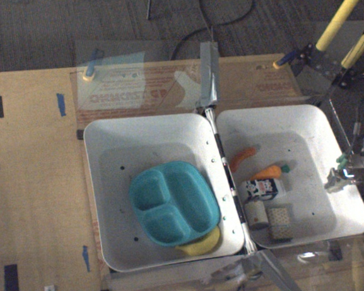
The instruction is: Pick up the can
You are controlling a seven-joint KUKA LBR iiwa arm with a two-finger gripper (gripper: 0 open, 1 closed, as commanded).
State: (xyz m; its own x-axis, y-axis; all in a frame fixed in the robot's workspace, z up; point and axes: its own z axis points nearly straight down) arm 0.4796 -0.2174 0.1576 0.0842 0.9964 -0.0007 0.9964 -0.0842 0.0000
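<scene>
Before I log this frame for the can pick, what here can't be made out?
- Hand: at the right bin's right rim in the camera view, small and blurred; open or shut is unclear.
- Arm: cut off by the right edge.
- Can: lying near the divider, too blurred to read any label.
- Yellow item: mostly hidden under the teal tray in the left bin.

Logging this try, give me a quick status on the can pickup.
Gripper at right bin's right rim, holding nothing. Can lying by the bin's left wall, untouched. Carrot and small carton close beside it.
</scene>
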